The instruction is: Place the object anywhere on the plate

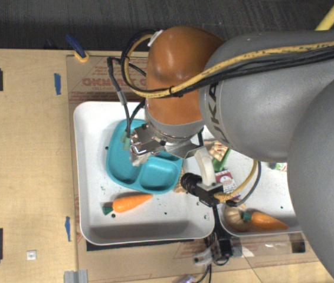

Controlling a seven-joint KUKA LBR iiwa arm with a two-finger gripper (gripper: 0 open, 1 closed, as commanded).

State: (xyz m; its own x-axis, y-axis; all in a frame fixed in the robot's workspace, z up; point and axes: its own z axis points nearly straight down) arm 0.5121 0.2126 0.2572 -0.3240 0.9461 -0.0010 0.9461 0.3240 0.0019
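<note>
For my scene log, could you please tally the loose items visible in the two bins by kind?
Carrots: 2, one in the left bin, one in the right bin
Blue divided plate: 1
Small packets, partly hidden by the arm: 2
Total: 5

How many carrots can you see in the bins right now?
2. One carrot lies in the left bin, just below the blue plate. The other carrot is in the right bin, near its bottom edge. The arm covers much of the right bin, so more may be hidden.
</note>
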